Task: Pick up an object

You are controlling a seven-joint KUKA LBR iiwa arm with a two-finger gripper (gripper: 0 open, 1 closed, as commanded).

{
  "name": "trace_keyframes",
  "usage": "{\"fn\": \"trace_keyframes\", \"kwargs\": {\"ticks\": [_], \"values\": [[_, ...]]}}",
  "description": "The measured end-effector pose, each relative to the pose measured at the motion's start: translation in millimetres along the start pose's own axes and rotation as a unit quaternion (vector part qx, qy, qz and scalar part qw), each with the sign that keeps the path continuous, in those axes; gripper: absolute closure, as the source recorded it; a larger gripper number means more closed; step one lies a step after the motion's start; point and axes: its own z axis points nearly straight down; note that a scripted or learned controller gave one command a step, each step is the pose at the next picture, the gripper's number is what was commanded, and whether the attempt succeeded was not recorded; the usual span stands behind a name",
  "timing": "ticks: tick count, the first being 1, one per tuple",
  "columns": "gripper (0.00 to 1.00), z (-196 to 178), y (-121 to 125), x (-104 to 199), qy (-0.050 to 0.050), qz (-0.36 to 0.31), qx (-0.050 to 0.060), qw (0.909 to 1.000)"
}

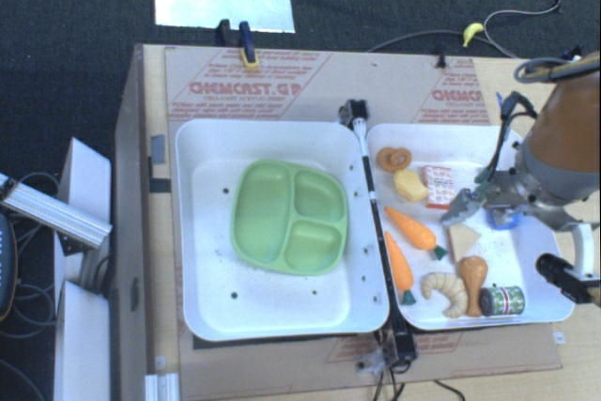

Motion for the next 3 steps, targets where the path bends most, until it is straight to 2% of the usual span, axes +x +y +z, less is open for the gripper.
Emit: {"fn": "trace_keyframes", "kwargs": {"ticks": [1, 2, 3], "values": [[0.0, 71, 13, 27, 0.0, 0.0, 0.001, 1.0], [0.0, 122, 32, 30, 0.0, 0.001, 0.0, 1.0], [1.0, 111, 33, 29, 0.0, 0.0, -0.001, 1.0]]}}
